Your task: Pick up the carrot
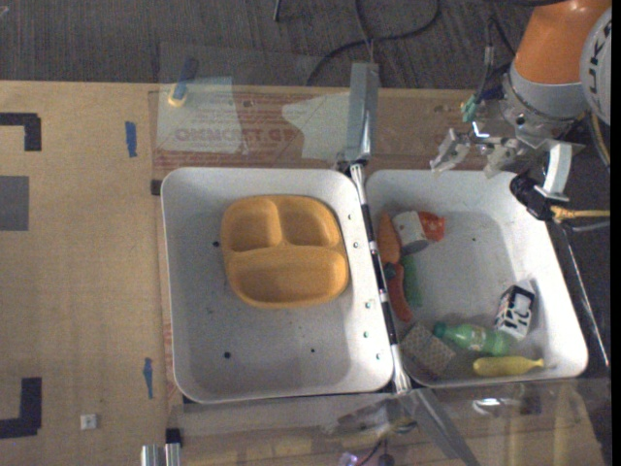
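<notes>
My gripper (473, 149) hangs at upper right, fingers apart, empty. The carrot (388, 238) at centre looks light, rigid, smooth; I'd grasp its thicker middle crosswise.

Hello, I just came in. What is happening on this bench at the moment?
A grey and orange robot arm reaches in from the right, and its gripper hangs above the far edge of the right bin. Its job is to pick up the carrot, which lies untouched at the left wall of that bin, among a green bottle, a yellow banana-like toy and other small items. The left bin holds a yellow divided plate.
</notes>
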You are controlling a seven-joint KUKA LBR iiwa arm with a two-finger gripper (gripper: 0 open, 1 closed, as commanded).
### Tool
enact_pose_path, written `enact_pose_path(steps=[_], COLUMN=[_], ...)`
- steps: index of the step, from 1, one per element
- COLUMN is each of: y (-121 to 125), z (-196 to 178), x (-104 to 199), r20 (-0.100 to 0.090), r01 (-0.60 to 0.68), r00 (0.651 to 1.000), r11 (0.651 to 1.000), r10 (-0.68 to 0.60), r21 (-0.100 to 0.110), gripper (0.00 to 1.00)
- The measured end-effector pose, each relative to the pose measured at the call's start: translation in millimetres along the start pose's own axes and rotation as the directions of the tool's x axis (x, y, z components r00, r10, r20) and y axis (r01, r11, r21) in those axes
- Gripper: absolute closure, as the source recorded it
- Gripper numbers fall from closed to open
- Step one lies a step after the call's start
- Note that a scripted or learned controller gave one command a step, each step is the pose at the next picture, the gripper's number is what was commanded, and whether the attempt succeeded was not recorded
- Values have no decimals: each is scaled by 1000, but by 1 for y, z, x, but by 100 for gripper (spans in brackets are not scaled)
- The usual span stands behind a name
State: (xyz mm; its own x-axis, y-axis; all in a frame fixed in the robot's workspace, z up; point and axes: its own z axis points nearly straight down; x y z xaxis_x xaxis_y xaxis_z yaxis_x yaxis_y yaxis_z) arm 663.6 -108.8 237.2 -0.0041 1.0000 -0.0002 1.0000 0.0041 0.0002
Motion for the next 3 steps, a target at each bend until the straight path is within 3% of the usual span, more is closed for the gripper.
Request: enact_pose_path(steps=[1, 2, 3], y=[-8, -16, -72], z=[9, 128, 133], x=[19, 11, 2], r20=[0, 7, 28], r01=[-196, 217, 488], r00=[981, 976, 873], r11=[981, 976, 872], r10=[196, -217, -487], r21=[2, -23, -38], gripper=[0, 0, 0])
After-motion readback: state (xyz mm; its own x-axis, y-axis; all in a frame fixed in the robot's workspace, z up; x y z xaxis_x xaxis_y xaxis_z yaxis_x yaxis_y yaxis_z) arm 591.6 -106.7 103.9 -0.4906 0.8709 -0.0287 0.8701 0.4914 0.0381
